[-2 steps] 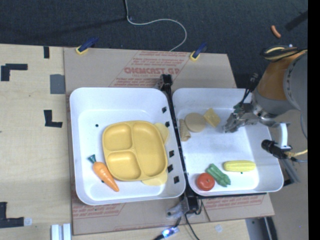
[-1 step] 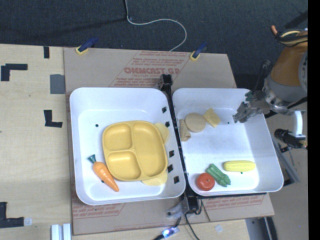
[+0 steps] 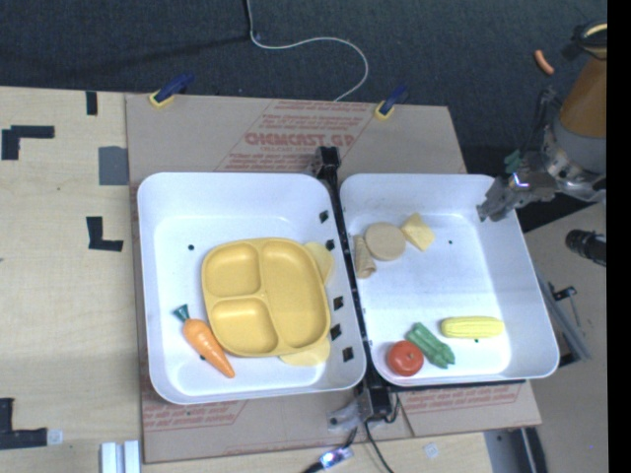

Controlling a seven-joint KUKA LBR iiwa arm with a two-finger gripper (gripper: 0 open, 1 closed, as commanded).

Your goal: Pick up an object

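Observation:
My gripper (image 3: 498,203) hangs over the far right rim of the right bin (image 3: 513,264), with nothing visible between its fingers. In that bin lie a round tan biscuit (image 3: 384,241), a pale yellow wedge (image 3: 418,232), a yellow corn cob (image 3: 471,328), a green pepper (image 3: 431,345) and a red tomato (image 3: 404,359). All of these sit well to the left of and nearer than the gripper. The left bin (image 3: 168,215) holds a yellow divided plate (image 3: 264,296) and an orange carrot (image 3: 206,344).
The two bins stand side by side on a cardboard sheet (image 3: 286,136), joined by black clips at the middle (image 3: 328,161). A white cable (image 3: 296,37) loops over the dark floor behind. A bare stretch of bin floor lies between the biscuit and the corn.

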